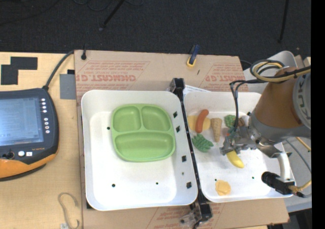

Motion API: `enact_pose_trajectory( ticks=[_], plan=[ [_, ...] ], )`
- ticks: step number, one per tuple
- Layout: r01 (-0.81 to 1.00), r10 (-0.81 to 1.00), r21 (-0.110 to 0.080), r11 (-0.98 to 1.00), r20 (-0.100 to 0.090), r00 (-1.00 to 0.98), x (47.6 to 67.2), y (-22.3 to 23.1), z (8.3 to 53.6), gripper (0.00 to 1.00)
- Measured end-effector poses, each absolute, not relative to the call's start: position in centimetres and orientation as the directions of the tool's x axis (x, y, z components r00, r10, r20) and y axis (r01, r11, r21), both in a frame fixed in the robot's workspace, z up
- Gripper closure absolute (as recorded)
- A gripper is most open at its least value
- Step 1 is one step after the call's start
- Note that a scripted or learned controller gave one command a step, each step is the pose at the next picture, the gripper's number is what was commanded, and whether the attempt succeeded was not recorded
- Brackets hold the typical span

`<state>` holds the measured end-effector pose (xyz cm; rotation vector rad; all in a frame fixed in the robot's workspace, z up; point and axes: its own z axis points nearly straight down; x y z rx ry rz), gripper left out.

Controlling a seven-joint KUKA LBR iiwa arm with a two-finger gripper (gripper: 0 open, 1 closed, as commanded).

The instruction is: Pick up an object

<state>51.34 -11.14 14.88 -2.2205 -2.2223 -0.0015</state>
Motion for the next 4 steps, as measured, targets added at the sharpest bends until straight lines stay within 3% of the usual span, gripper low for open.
enact_pose_trajectory(
  ticks=[2, 4],
  plan=[
    [1.000, 1.000, 0.001, 0.001, 0.000, -0.001, 51.8, -11.9, 22.9, 1.00],
    [1.000, 1.000, -0.005, 0.004, 0.003, -0.004, 50.2, -1.4, 21.3, 1.00]
  ],
)
